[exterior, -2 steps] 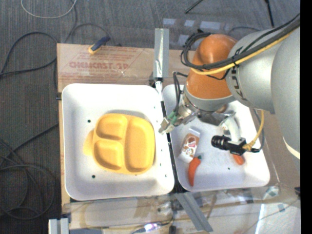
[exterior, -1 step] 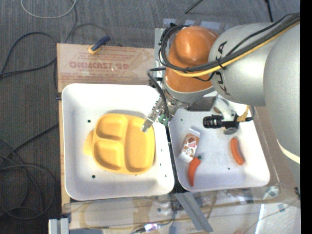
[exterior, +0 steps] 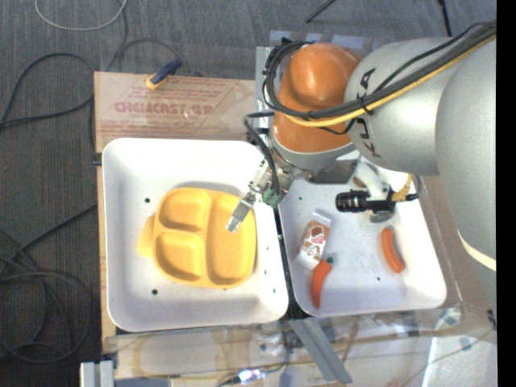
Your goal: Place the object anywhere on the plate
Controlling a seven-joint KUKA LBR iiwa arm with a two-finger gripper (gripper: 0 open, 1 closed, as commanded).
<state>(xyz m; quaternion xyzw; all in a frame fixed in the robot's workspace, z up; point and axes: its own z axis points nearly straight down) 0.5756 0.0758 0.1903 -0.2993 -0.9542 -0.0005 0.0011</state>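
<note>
The gripper (exterior: 239,218) hangs over the yellow plate (exterior: 201,244) in the left bin (exterior: 121,297), near the plate's right compartment. Whether the jaws are spread or pinching anything cannot be told. A carrot (exterior: 321,280), sausage (exterior: 392,250) and packet (exterior: 314,240) lie in the right bin (exterior: 427,293), candidates for placing.

We see the arm (exterior: 419,95) reaching in from the right, orange band (exterior: 314,95) above the wrist, gripper (exterior: 239,216) angled down-left, low.
</note>
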